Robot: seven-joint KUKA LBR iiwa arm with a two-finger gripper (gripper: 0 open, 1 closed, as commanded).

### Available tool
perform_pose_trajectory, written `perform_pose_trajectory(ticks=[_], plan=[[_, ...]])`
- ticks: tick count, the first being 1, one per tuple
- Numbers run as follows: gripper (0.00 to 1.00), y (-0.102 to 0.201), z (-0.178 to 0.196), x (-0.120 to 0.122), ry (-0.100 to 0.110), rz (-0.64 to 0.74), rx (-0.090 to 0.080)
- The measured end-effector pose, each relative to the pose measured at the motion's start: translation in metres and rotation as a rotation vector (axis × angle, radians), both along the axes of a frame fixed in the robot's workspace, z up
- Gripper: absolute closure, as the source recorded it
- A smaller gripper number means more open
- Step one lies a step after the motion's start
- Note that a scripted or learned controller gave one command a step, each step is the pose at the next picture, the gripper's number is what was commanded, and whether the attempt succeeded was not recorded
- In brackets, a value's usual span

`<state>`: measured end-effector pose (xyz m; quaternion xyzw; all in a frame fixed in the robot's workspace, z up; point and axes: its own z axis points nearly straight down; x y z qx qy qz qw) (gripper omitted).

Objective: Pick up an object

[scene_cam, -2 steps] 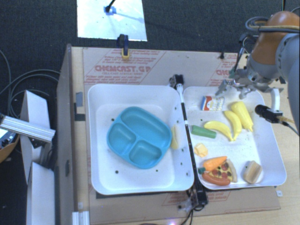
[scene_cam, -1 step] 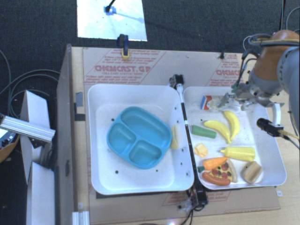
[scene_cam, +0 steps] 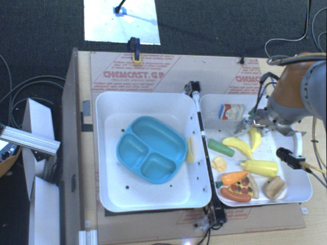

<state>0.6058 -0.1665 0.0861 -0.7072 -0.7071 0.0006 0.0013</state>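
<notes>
The right bin [scene_cam: 305, 193] holds several toy foods. Among them are a white carton [scene_cam: 231, 111], a green cucumber [scene_cam: 220, 147], a banana [scene_cam: 238, 145], a small yellow curved piece [scene_cam: 254, 138], a yellow bottle [scene_cam: 261, 166], a carrot [scene_cam: 234, 177], a pizza slice [scene_cam: 240, 190] and a brown bread piece [scene_cam: 274, 187]. My gripper [scene_cam: 252, 122] hangs low over the upper middle of this bin. It is just above the small yellow piece and right of the carton. Nothing visibly hangs from it.
The left bin [scene_cam: 104, 188] holds a blue divided plate [scene_cam: 151, 149] and a pale yellow strip [scene_cam: 190, 150] against its right wall. A pale cheese chunk [scene_cam: 218, 163] lies by the divider. A black fitting [scene_cam: 287, 157] with cables sticks out at the right bin's right side.
</notes>
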Motion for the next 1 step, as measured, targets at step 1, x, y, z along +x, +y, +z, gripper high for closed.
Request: perform_pose_trajectory(ticks=[1], plan=[[1.0, -0.0005, 0.0124, 0.0034, -0.008, 0.002, -0.001]])
